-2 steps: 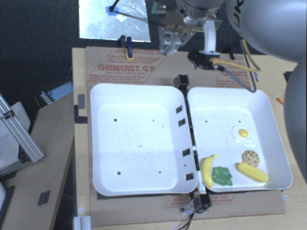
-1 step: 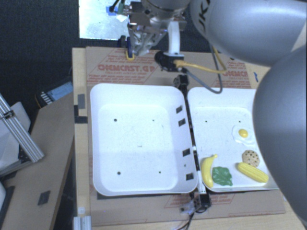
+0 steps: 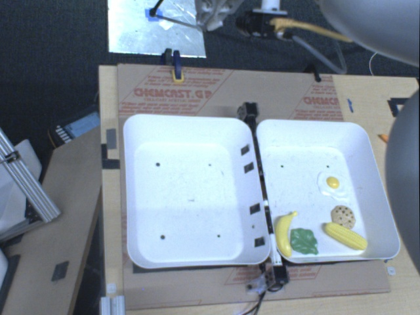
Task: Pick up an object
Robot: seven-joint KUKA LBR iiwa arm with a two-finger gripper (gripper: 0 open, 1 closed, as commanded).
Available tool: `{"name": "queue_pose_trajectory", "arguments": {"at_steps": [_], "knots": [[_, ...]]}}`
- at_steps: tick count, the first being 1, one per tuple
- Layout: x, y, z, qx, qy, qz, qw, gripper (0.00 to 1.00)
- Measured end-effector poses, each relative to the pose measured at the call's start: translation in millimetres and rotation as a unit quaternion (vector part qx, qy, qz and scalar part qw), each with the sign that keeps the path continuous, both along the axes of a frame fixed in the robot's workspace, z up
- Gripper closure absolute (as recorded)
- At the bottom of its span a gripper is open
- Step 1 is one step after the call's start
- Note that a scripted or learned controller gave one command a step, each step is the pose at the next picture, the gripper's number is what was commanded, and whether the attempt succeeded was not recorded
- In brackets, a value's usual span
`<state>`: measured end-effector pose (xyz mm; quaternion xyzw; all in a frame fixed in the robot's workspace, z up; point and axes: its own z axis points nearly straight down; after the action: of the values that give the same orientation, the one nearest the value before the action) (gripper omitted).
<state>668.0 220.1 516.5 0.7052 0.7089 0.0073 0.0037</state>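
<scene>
Camera view from above, at a slant. Nearest the viewer, along the front edge of the right-hand shallow white plastic bin (image 3: 367,151), lie four of the five toy foods: a curved yellow plastic banana (image 3: 284,233) against the front-left corner, its long axis running front to back beside the divider; a flat green leafy piece (image 3: 304,241) touching the banana on its right; a yellow plastic corn cob (image 3: 345,235) near the front-right corner, its long axis slanting from left-back to right-front; and a small round tan cookie (image 3: 342,214) just behind the cob. A white fried egg with a yellow yolk (image 3: 333,184) sits farther back, toward the right wall, apart from the others. Count: one banana, one leaf, one cob, one cookie, one egg; two bins. The left-hand shallow white plastic bin (image 3: 190,189) shows bare floor with a few dark dots. Both bins rest on a brown board on the tabletop (image 3: 79,176).

Farthest back, beyond the tabletop's rear edge at the top of the view, hangs the metal pincer (image 3: 216,8) of the grey arm; whether it is wide or narrow cannot be told, and nothing is seen in it. The relation that matters: every candidate lies forward and to the right of the pincer, well apart from it, so the reach must come forward over the right bin's back wall. The egg is the nearest candidate; the cob, lying clear of its neighbours, probably offers the easiest hold across its narrow width.
</scene>
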Motion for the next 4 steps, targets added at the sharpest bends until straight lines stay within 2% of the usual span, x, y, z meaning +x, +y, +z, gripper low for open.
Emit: {"name": "queue_pose_trajectory", "arguments": {"at_steps": [1, 3, 4], "knots": [[0, 0, 3, -0.0016, 0.005, 0.001, 1.0000, 1.00], [0, 1, 26, -0.0010, 0.003, 0.003, 1.0000, 1.00], [-2, 8, -281, -0.0051, 0.015, -0.002, 0.9999, 1.00]]}}
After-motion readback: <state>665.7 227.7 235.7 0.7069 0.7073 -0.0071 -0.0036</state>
